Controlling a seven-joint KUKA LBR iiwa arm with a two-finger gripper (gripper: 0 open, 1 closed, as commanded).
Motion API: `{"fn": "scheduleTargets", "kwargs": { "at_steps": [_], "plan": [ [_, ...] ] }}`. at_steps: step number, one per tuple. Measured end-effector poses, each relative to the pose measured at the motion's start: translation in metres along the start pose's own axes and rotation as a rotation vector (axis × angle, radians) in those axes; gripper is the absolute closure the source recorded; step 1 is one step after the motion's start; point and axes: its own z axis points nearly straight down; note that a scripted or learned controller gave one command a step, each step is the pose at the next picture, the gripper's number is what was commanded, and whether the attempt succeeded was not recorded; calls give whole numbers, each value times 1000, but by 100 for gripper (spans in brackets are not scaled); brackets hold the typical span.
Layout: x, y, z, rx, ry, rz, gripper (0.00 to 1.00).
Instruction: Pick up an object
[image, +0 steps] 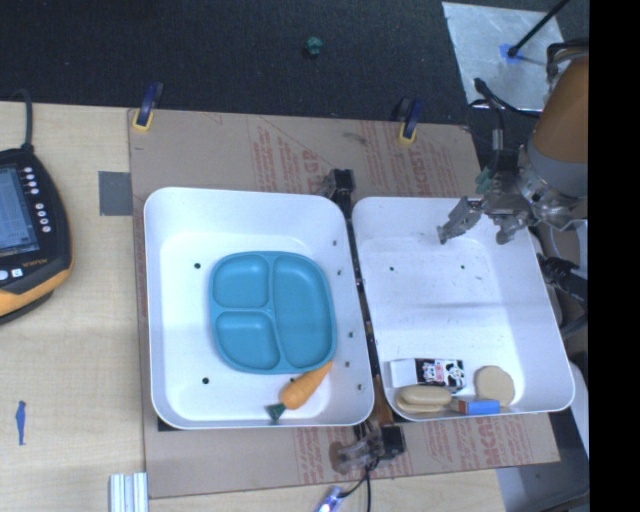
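Observation:
My gripper (478, 226) hangs over the far right part of the right bin (455, 300), its two fingers spread apart with nothing between them. Along that bin's near wall lie a small white box with a black print (428, 372), a tan oval piece (423, 399), a round tan disc (494, 383) and a small blue piece (480, 407). The left bin (180, 250) holds a blue divided plate (272, 311) and, near its front right corner, an orange toy carrot (303, 389).
A black and orange teach pendant (25, 225) lies on the bench at the far left. Clamps (148, 106) hold the brown cardboard sheet at its far edge. The arm's wrist (560, 130) stands at the right edge.

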Motion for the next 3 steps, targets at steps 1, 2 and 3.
{"fn": "scheduleTargets", "kwargs": {
  "at_steps": [1, 2, 3],
  "plan": [
    [16, 28, 140, 3, -1, -2, 0],
    [37, 52, 138, -1, -1, -2, 0],
    [-11, 52, 137, -3, 0, 2, 0]
  ]
}}
